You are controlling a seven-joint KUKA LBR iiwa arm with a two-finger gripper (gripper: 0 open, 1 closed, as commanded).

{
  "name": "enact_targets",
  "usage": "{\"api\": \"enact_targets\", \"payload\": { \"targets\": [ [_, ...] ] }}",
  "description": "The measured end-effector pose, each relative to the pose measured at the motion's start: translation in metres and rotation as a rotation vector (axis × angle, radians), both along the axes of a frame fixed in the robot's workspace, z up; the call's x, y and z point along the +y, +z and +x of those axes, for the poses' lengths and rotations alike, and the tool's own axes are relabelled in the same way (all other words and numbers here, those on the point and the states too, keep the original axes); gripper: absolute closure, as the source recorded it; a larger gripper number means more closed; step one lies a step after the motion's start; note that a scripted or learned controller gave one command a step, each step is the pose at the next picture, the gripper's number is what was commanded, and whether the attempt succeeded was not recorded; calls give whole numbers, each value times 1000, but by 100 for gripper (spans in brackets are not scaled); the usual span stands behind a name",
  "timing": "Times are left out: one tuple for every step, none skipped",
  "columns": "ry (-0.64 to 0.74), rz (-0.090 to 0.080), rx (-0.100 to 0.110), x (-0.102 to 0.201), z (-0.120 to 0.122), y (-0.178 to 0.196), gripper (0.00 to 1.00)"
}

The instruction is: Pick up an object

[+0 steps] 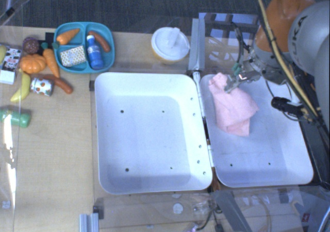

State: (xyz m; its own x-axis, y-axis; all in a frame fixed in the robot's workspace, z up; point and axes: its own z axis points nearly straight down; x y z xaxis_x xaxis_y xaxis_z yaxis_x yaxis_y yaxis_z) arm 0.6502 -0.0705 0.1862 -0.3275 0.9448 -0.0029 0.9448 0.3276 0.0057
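A crumpled pink cloth (233, 106) lies in the right white bin (278, 166), in its upper left part. My gripper (236, 81) hangs at the cloth's top edge, reaching in from the right and touching or nearly touching the fabric. The grey arm with its orange band (281, 9) rises behind it at the upper right.
The left white bin (149, 174) sits beside the right one. On the wooden bench at the left are a blue divided plate (82, 48) with toy food, loose toy vegetables (38, 66) and a banana. A white and yellow bowl (170, 44) stands behind the bins.
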Motion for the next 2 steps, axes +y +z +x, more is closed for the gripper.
{"api": "enact_targets", "payload": {
  "targets": [
    [-138,1,2,-8,15,10,100],
    [-140,-1,2,-25,19,4,100]
  ]
}}
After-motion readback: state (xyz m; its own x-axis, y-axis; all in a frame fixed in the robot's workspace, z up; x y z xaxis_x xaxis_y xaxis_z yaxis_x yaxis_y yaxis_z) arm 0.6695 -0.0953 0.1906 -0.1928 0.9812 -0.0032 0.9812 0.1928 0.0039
